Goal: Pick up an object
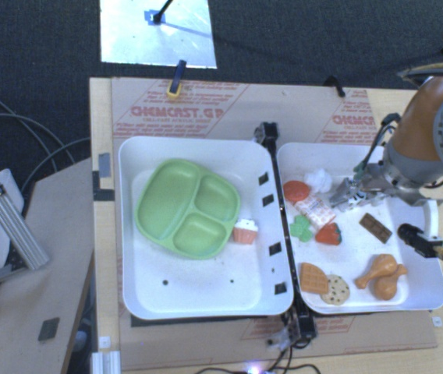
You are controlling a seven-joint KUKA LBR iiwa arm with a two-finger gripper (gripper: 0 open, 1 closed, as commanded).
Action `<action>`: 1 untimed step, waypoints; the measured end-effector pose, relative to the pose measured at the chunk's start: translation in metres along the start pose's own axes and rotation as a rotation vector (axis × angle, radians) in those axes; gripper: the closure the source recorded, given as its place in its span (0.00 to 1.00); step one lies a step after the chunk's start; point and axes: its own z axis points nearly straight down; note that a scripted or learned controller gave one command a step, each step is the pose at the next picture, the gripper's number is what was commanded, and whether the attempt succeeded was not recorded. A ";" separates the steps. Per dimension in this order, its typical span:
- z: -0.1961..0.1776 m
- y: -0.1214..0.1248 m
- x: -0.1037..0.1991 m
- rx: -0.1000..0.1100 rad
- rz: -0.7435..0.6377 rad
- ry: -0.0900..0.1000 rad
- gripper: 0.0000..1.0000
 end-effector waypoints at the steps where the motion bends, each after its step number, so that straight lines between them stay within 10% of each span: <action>1: 0.027 0.055 -0.033 0.015 -0.006 0.014 0.00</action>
